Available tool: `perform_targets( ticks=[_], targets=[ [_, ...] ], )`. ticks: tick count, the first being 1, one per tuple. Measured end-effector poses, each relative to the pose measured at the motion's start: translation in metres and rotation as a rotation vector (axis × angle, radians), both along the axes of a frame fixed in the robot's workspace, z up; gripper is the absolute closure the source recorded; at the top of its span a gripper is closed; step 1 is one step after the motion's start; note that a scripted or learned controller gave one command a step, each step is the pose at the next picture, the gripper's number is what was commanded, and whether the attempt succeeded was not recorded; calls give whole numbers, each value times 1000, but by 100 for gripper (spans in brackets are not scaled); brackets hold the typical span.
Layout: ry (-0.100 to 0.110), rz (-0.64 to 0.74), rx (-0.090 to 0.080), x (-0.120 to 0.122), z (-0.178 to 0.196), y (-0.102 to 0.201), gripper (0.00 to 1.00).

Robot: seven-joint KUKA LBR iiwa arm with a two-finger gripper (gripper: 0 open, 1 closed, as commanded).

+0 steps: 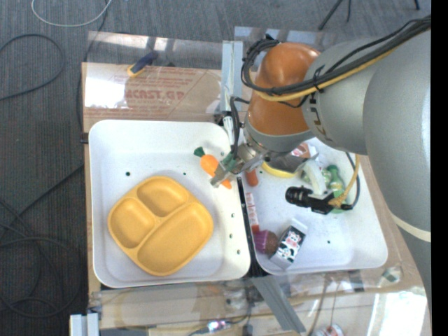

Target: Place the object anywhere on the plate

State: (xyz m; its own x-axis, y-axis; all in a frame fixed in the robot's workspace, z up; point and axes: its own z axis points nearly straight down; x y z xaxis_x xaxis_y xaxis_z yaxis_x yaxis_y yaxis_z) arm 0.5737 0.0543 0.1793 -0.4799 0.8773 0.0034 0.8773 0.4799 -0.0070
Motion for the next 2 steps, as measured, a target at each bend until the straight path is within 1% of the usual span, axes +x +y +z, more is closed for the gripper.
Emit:
perform_targets(
  ticks=[1,2],
  targets=[
    [0,79,-1,-45,-8,72,100],
    [0,78,-1,-45,-8,71,0]
  ],
)
